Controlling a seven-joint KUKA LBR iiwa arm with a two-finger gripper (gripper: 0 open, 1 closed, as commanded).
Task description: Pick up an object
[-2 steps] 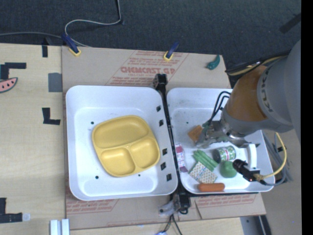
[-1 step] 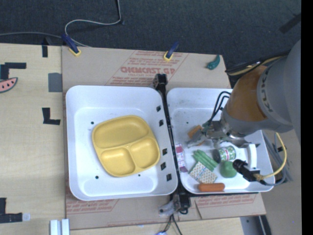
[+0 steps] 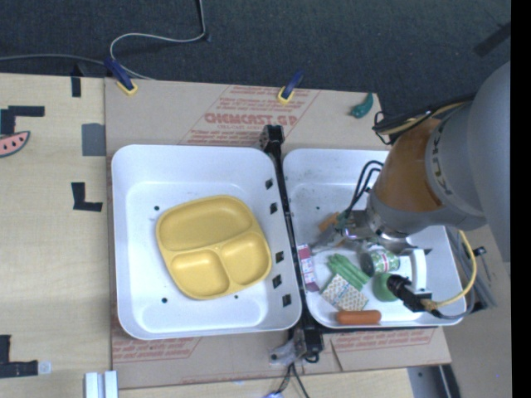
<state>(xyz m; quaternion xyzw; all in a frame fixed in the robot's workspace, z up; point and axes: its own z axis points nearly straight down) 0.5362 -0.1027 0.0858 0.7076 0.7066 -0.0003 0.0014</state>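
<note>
We look down on two white bins side by side on the surface. The left bin (image 3: 133, 222) holds a yellow divided plate (image 3: 213, 245), lying flat and tilted slightly, clear of the walls.

The right bin (image 3: 332, 168) carries the clutter. The arm (image 3: 440, 168) reaches in from the right, its orange band over the bin's upper right part, and the end effector (image 3: 358, 232) sits low among the items near the bin's middle. We cannot tell whether it is open or closed, nor whether it holds anything.

Objects near it: a green long piece (image 3: 347, 270) just below, a checkered flat packet (image 3: 336, 291) beside that, a small can (image 3: 382, 262) to the right, a red-orange sausage-like piece (image 3: 358, 316) by the front wall, and a pink-marked card (image 3: 307, 265) against the left wall.

A teal clip (image 3: 362, 104) lies on the cardboard behind the bins.
</note>
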